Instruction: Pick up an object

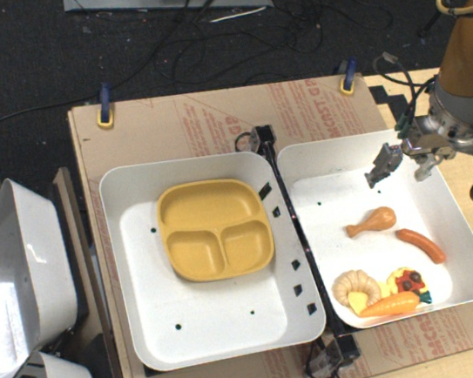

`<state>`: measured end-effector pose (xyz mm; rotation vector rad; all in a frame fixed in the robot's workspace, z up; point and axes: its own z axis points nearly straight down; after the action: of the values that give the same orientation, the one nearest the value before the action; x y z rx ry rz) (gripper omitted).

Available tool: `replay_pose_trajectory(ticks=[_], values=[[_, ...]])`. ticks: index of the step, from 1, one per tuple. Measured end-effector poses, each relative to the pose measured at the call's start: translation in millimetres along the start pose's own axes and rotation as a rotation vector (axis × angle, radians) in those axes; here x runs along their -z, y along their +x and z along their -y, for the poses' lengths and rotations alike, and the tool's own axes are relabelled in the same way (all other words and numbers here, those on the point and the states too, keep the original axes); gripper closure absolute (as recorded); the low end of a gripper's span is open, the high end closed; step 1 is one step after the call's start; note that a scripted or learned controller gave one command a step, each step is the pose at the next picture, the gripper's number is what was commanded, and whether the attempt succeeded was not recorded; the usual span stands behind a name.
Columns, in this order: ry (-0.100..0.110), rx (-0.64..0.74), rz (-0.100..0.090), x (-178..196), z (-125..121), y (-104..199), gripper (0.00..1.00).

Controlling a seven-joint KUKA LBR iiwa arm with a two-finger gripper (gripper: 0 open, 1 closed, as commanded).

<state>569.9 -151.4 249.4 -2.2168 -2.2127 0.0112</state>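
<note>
The arm (464, 62) is seen reaching in from the right, its orange band above the grey wrist (458, 111). The claw (404, 160) is held over the upper right part of the right bin (467, 228), its two fingers spread apart, with nothing seen between them.

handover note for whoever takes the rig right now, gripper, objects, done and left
Gripper: open, holding nothing, above the back of the right bin.
Right bin: toy chicken drumstick, sausage, croissant, carrot, pizza slice.
Left bin: yellow divided plate.
Done: nothing picked.
Left: descend and grasp one; the drumstick looks nearest.
</note>
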Motion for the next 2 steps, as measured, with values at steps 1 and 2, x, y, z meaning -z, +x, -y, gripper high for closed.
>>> replay_pose_trajectory(ticks=[1,2], values=[[-0.011,0.003,0.002,6.3,-2.2,0.5,0.0],[-0.009,0.0,0.002,-36.6,-2.6,-2.0,0.0]])
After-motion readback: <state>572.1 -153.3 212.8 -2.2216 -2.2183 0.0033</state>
